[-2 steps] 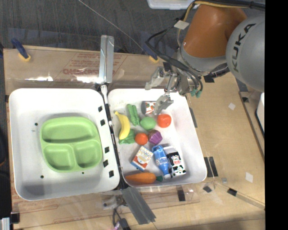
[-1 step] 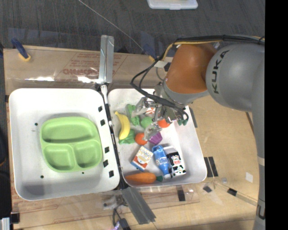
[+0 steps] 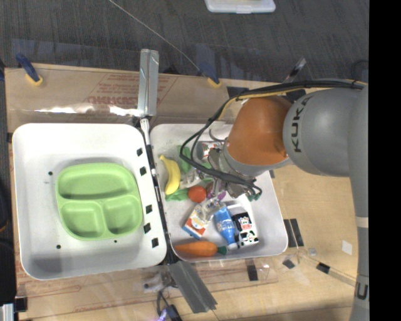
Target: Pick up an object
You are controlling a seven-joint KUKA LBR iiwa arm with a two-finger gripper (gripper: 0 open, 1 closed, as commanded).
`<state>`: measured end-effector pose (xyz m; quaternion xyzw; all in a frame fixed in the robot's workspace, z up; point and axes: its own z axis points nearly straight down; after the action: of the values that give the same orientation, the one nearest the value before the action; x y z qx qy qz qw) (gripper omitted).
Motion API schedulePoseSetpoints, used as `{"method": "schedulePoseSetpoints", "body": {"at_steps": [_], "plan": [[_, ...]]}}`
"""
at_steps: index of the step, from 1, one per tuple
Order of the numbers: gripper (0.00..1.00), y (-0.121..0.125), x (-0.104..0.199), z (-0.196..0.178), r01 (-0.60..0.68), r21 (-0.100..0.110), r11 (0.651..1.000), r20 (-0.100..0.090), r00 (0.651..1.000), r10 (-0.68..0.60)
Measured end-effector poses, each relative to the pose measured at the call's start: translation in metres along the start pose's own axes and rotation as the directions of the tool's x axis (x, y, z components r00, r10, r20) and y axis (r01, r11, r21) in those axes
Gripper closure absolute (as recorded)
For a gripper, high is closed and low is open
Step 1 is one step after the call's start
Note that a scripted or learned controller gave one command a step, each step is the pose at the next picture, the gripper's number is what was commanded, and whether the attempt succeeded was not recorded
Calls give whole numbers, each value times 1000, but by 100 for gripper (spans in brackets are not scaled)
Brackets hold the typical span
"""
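Green divided tray (image 3: 98, 200) in left bin (image 3: 25, 182)

A dark grey carpet (image 3: 75, 28) with a fine ribbed weave fills the top of the view. A thin pale line (image 3: 150, 34) runs across it at a slant. A clear plastic lid or tray (image 3: 240, 5) lies on the carpet at the top edge. Below, a sheet of brown cardboard (image 3: 106, 84) with faded red print covers the back of the worktop (image 3: 313, 207), held by blue clamps (image 3: 29, 70) along its far edge. The worktop is light wood, with short strips of black tape (image 3: 294, 232) near its right side. The light is even and soft.
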<state>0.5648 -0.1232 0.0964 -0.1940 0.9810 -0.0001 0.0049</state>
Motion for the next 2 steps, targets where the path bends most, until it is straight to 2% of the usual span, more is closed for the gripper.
{"method": "schedulePoseSetpoints", "body": {"at_steps": [1,2], "plan": [[0,2,50,-1,94,5,996,3,996,-94],[0,18,-30,0,112,6,994,-4,994,-112]]}}
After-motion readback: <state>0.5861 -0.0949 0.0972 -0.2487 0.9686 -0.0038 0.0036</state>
